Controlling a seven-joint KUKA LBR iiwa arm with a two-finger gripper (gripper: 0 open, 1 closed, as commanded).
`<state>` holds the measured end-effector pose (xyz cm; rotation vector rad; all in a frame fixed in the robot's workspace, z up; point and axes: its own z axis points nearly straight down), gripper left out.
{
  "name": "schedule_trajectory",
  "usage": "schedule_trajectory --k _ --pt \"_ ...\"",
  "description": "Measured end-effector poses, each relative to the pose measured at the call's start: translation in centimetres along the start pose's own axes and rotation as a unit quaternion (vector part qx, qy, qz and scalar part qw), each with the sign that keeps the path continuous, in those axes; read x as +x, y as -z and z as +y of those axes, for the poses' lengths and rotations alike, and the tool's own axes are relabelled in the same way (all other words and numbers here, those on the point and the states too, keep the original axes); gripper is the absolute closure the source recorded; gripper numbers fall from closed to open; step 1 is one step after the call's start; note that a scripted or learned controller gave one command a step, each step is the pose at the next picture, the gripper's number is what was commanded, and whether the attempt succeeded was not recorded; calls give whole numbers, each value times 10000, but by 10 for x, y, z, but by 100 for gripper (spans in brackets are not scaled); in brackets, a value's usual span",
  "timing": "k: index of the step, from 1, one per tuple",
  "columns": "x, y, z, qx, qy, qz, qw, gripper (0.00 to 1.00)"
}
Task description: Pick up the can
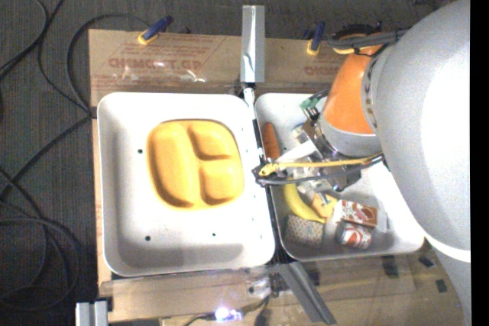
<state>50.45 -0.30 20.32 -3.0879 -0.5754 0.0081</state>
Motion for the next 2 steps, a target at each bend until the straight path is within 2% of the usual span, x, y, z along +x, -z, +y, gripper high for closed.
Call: schedule_trajectory --k 2 --pt "0 15 -1 22 45 -49 10000 100"
